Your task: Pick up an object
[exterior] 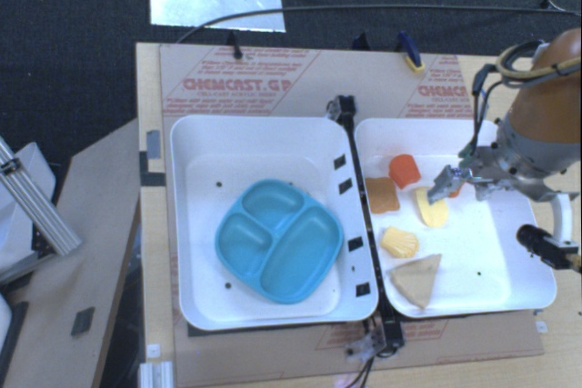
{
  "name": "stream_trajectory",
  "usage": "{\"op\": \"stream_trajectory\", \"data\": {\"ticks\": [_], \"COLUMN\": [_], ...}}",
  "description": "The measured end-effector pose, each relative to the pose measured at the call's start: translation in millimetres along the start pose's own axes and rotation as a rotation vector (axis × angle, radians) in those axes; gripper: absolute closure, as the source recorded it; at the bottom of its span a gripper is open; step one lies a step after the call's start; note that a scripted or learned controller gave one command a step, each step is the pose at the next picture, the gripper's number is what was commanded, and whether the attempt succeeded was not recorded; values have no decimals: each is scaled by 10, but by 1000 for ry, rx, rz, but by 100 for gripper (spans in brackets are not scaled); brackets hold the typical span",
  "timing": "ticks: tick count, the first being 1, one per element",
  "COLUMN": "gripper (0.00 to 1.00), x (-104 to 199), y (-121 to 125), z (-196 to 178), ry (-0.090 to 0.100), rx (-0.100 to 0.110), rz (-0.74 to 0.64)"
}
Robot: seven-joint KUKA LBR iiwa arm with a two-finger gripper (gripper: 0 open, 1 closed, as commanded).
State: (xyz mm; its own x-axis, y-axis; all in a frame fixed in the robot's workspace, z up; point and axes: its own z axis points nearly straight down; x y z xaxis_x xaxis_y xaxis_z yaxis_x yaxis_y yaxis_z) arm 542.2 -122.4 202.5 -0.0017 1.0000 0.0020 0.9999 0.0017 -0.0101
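End effector point(443, 187) over upright (near-vertical) yellow piece point(432, 209).

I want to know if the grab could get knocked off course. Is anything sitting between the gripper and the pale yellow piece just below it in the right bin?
Nothing visible does. The gripper hangs right at the upper edge of the pale yellow piece; the orange block lies off to its left.
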Motion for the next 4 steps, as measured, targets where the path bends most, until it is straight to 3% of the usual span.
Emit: {"op": "stream_trajectory", "data": {"ticks": [1,3,4], "gripper": [0,0,0], "x": [1,-26,-26], "y": [27,191,199], "z": [-56,1079,1178], "ry": [-2,-1,-2], "rx": [-12,-8,-11], "rz": [-2,0,1]}}
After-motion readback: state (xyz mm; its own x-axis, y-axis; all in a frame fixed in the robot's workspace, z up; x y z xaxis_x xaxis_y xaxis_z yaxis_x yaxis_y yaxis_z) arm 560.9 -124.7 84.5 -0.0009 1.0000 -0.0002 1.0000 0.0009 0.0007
